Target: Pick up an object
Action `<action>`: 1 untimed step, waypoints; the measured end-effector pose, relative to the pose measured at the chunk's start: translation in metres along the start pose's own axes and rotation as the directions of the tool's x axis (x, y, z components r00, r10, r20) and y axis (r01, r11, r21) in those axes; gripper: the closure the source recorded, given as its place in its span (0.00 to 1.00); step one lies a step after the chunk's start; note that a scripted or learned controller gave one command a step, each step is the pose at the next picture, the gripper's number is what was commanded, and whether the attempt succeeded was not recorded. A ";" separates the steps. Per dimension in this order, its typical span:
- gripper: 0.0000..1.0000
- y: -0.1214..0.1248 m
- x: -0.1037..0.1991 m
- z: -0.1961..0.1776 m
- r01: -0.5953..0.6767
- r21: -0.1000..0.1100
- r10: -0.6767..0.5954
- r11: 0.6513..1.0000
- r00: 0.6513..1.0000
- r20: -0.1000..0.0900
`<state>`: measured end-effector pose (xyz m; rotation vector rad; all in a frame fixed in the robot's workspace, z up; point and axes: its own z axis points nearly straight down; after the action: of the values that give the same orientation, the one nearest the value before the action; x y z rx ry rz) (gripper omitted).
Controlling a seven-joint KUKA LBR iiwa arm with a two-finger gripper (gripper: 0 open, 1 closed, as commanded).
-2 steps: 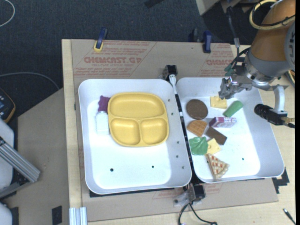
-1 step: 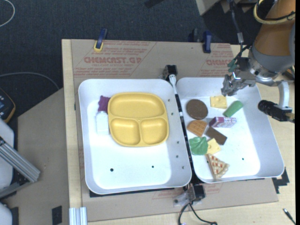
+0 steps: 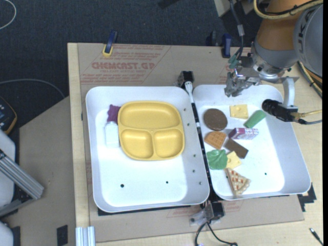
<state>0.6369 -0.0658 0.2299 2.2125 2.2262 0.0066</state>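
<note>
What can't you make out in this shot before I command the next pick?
- Gripper, camera view: fingers small and blurred, open or shut unclear.
- White bottle, left bin: partly hidden behind the yellow tray.
- Yellow cheese piece, right bin: overlapped by the brown bar.
- Small box: print too small to read.
- Arm: cut off by the top edge.

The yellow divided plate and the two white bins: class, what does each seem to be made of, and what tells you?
Yellow divided plate: probably moulded plastic, with a smooth, slightly glossy finish; its three compartments have rounded, uniformly coloured walls.
White bins: likely thin formed plastic, smooth and faintly shiny; corners are rounded and rims are shallow. Coated metal cannot be excluded from the look alone.
</note>
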 end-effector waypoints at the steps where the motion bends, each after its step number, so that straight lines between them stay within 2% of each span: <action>1: 1.00 0.006 0.038 -0.004 -0.002 0.001 0.002 1.000 1.000 0.001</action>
<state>0.6429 -0.0274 0.2335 2.2143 2.2243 0.0048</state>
